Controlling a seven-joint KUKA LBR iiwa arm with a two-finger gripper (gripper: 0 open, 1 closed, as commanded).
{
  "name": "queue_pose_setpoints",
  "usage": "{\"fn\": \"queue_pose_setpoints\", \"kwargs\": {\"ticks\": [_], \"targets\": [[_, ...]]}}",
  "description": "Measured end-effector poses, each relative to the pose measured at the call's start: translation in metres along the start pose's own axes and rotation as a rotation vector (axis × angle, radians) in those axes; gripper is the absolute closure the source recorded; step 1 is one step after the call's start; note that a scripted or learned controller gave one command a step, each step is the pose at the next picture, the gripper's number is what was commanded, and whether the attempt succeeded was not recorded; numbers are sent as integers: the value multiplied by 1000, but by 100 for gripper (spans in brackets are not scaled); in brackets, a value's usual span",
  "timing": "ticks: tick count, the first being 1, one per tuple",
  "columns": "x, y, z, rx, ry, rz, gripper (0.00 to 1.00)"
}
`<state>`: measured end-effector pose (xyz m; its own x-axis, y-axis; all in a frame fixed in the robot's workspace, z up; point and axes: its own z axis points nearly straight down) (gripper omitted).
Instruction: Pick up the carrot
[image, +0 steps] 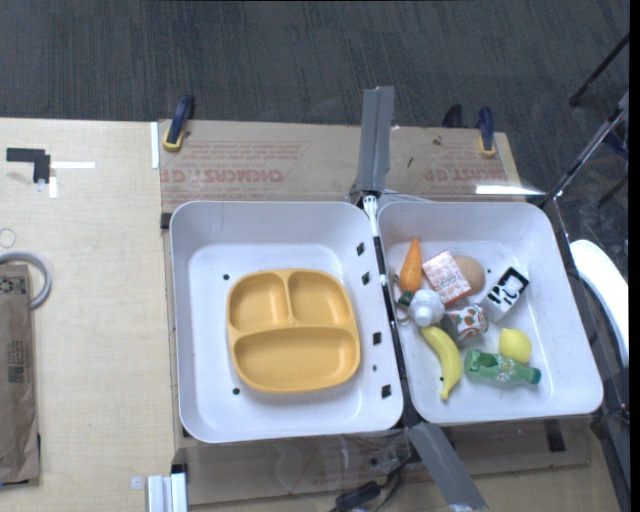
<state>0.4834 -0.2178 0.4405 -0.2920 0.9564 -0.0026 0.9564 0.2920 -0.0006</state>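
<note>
Camera view: lies in the right bin (585, 385), the carrot (411, 262), at its far left, close against the wall shared with the left bin, tip pointing far, leafy end near. Just right of it sits a red-and-white packet (445, 277); a banana (445, 360) lies nearer. Best to come straight down over the orange middle, closing across its width, clear of the wall and packet. Cannot tell the arm's pose, nor how far open the fingers stand.

Only a pale, rounded stretch of what looked like the arm (601, 276) curved down along the view's right edge, held well back.
</note>
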Motion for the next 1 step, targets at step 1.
{"fn": "queue_pose_setpoints", "kwargs": {"ticks": [1], "targets": [[-3, -6, -1, 0, 1, -323, 0]]}}
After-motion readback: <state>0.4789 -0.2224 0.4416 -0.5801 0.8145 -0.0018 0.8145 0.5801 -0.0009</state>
